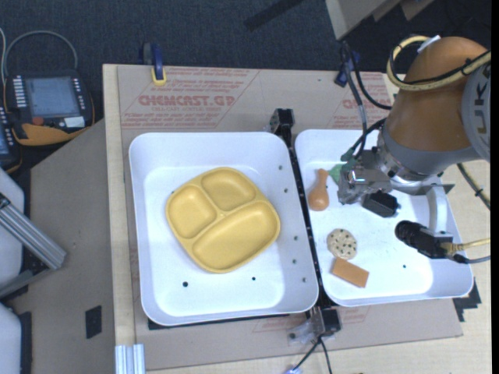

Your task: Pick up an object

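Note:
My gripper (352,187) hangs low over the back half of the right bin (405,287), under the grey and orange arm. Just left of it lies an orange drumstick-shaped toy (318,191), pointing toward the back. A small green thing (337,172) peeks out at the gripper's back left edge, partly hidden by it. Nearer the front lie a round chocolate-chip cookie (341,243) and a flat orange-brown block (348,272). I see nothing clearly held in the gripper.
The left bin (148,232) holds a yellow divided plate (223,219) in its middle. A black clamp (281,121) sits at the back between the two bins. The arm covers the right bin's back right part.

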Available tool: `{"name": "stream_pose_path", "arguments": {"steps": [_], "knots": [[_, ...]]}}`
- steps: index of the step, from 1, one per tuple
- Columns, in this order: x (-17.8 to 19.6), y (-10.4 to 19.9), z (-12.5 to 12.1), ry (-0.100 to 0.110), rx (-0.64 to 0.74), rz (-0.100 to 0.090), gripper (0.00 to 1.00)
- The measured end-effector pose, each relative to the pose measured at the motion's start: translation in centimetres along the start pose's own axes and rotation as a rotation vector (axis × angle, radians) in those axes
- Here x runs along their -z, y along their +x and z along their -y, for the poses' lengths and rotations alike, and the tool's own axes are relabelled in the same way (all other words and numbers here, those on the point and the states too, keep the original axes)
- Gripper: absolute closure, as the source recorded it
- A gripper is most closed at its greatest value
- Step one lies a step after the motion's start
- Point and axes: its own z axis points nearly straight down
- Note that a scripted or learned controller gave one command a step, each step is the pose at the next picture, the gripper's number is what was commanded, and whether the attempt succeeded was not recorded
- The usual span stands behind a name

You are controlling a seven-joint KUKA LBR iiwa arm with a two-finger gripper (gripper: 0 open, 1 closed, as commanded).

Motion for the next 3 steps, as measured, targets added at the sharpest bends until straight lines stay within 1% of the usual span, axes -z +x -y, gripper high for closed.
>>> {"name": "stream_pose_path", "arguments": {"steps": [1, 2, 3], "knots": [[0.7, 4.8, -0.2, 0.001, 0.000, 0.000, 1.00], [-0.8, 9.8, -0.5, 0.008, 0.001, 0.001, 1.00], [-0.7, 9.7, -0.5, 0.007, 0.000, 0.002, 0.00]]}}
